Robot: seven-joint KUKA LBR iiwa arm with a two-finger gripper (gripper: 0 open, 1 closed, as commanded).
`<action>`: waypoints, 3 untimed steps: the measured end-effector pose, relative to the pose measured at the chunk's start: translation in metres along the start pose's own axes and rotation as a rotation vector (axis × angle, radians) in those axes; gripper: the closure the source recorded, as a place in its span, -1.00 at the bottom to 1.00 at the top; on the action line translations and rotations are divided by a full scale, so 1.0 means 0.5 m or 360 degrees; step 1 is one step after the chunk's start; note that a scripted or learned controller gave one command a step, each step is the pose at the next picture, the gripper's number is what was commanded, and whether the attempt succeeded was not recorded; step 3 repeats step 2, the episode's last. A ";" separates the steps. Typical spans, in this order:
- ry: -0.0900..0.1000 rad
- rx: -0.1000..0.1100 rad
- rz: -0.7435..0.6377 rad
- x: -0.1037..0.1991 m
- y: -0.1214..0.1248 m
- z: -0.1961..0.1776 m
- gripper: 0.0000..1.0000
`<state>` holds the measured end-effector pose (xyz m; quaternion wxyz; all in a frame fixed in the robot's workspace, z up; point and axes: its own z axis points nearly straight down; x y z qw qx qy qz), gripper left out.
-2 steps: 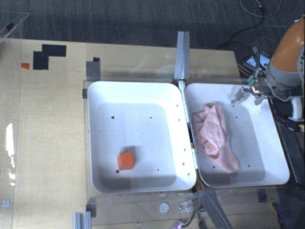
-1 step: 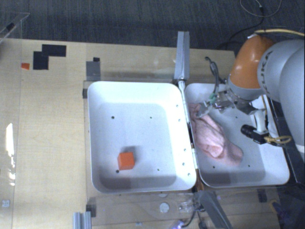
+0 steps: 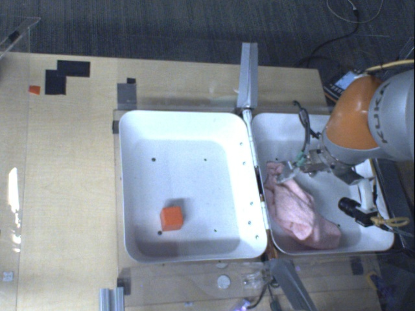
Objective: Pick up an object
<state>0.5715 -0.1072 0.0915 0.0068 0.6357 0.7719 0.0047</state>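
A pink crumpled cloth [image 3: 299, 211] lies in the right white bin [image 3: 285, 129], stretching from its left wall toward the front right corner. My gripper [image 3: 293, 170] is down at the cloth's upper left end, touching or just above its folds. The grey arm with its orange band [image 3: 353, 125] reaches in from the right over that bin. A small orange block [image 3: 172, 218] rests in the left white bin [image 3: 181, 129], near its front left part, far from the gripper.
A grey metal post [image 3: 248, 76] stands behind the seam between the two bins. On the wooden bench at the far left lie flat black shapes [image 3: 63, 76] and a small orange square [image 3: 34, 90].
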 end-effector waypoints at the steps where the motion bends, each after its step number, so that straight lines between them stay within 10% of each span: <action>1: -0.0003 -0.0006 -0.0103 -0.009 -0.101 -0.002 -1.00; 2: 0.0001 -0.0002 0.0205 0.023 -0.001 0.001 -1.00; 3: 0.0001 -0.0002 0.0205 0.023 -0.001 0.001 -1.00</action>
